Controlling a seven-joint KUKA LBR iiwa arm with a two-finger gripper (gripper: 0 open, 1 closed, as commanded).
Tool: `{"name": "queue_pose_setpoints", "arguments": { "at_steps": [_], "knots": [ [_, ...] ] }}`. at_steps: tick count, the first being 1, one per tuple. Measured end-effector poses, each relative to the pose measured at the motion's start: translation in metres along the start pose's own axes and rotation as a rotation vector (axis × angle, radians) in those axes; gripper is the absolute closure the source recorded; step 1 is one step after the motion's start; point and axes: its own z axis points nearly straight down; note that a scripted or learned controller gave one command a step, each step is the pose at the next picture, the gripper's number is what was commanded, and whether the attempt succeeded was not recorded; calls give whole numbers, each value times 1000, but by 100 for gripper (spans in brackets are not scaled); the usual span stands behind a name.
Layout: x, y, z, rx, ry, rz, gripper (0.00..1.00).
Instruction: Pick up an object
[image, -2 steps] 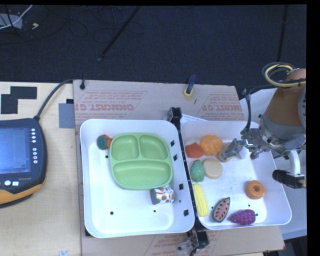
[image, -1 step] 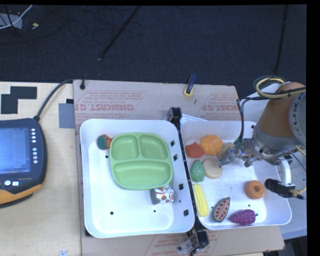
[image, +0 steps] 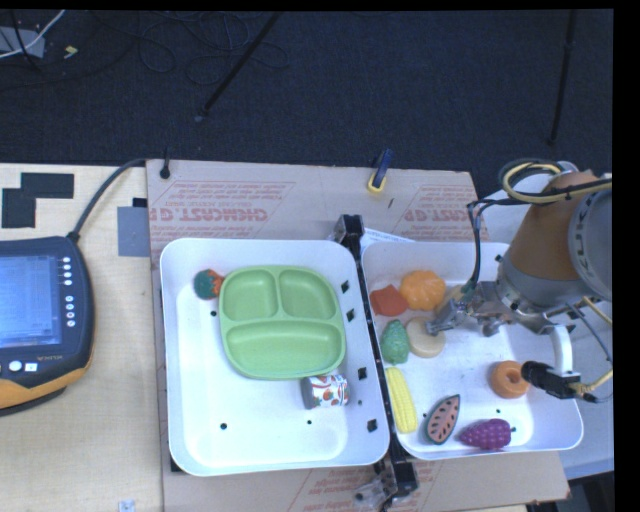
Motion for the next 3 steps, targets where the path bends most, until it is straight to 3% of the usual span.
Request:
{"name": "queue_pose_setpoints", "arguments": {
  "at_steps": [1,3],
  "knots": [
    [0,2,-13,-5,2,2,100],
    [-4,11,-101,-2,-2,0,100]
  ]
}}
